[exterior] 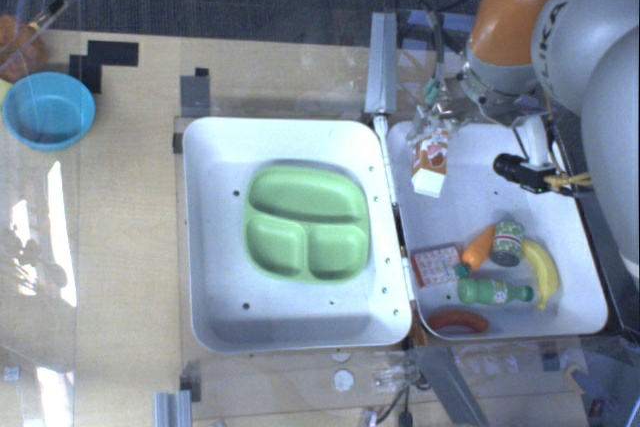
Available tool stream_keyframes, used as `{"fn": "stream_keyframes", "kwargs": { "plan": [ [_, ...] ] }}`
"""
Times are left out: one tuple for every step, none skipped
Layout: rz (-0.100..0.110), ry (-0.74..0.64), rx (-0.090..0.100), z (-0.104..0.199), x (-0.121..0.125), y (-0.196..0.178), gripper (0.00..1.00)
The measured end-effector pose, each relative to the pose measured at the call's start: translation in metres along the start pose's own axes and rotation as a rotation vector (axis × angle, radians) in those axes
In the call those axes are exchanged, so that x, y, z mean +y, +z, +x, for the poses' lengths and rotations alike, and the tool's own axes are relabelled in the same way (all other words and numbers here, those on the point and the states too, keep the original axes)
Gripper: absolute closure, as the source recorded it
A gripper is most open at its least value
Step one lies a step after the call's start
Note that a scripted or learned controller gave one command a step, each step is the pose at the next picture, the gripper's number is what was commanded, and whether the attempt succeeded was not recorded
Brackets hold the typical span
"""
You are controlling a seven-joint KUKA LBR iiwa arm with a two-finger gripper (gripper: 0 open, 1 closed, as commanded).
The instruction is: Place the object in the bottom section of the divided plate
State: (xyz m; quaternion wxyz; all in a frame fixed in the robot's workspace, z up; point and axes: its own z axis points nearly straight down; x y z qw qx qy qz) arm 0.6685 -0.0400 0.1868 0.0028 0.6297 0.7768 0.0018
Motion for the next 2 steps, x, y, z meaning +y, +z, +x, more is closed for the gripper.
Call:
{"fn": "stream_keyframes", "kwargs": {
  "plan": [
    [0.001,-0.178,0.002,0.1037,-0.0089,0.0007,1.0],
    [0.0,-0.178,0.002,0.1035,-0.0089,0.0005,0.0]
  ]
}}
